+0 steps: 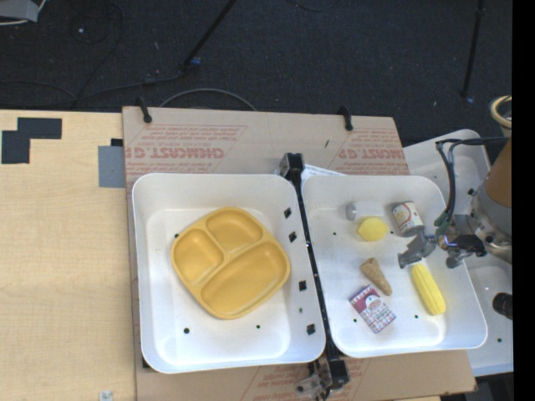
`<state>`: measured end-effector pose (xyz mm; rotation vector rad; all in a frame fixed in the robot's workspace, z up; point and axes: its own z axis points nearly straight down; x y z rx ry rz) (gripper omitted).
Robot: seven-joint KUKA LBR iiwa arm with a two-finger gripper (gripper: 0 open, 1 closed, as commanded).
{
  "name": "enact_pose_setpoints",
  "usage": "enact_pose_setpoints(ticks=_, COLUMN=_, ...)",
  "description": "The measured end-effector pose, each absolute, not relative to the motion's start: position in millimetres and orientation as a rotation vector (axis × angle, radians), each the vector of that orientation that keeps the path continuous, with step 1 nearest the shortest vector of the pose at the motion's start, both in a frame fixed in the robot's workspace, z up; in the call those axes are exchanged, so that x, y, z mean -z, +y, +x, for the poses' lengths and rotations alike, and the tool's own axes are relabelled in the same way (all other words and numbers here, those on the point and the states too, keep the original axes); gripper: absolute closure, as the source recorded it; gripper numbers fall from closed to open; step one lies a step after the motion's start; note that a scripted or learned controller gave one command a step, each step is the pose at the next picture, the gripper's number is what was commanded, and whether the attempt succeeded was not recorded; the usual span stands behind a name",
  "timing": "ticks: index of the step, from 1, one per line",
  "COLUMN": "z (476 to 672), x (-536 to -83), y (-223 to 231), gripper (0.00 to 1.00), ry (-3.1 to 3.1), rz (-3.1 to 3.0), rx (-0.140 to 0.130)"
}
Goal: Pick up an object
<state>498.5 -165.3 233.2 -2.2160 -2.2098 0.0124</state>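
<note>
Now gripper (433,251) above corn (427,288), right bin (468,328); jaws spread, pinching nothing.

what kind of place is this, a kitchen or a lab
Most likely a robotics lab bench, not a kitchen: two white bins on cardboard, toy food such as a corn cob, and loose cables on the dark floor.

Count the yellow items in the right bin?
2: a lemon near the bin's middle and a corn cob toward its right side, just below the gripper. None looks hidden.
</note>
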Motion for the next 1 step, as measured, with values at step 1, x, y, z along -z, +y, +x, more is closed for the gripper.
enact_pose_setpoints(ticks=1, z=501.1, x=-239.2, y=-165.0, gripper=0.0, ry=-2.221, rz=-2.22, rx=-0.002)
